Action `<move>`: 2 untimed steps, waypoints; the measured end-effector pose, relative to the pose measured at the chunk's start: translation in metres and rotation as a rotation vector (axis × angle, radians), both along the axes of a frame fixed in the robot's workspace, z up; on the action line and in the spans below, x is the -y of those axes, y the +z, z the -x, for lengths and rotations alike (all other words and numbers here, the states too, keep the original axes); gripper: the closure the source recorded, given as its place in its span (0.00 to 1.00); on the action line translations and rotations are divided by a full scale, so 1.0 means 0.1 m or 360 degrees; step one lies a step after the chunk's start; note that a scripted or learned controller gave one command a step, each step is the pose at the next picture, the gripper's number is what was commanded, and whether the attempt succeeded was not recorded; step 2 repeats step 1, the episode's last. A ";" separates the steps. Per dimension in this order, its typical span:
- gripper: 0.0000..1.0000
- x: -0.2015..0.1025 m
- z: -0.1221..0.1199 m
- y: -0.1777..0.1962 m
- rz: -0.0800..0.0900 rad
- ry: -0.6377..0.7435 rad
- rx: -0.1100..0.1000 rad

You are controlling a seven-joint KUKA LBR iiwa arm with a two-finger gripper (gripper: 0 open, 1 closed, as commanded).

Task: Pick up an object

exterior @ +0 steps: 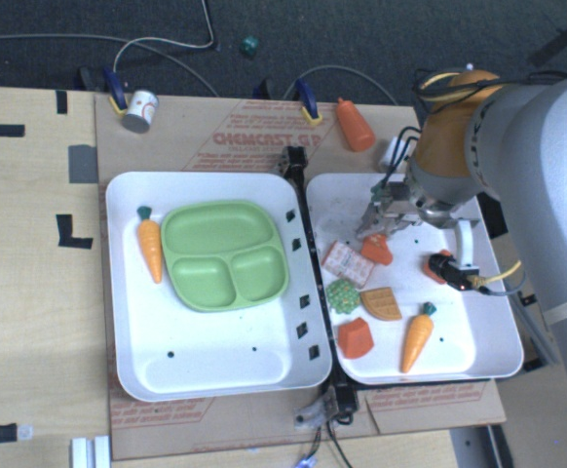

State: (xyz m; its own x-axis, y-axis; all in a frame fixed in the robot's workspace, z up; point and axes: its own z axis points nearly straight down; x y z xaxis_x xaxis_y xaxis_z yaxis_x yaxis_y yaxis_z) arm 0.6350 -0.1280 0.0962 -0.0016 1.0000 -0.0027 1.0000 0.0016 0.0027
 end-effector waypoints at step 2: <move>1.00 -0.59 0.05 0.89 -0.0006 0.0003 -0.0003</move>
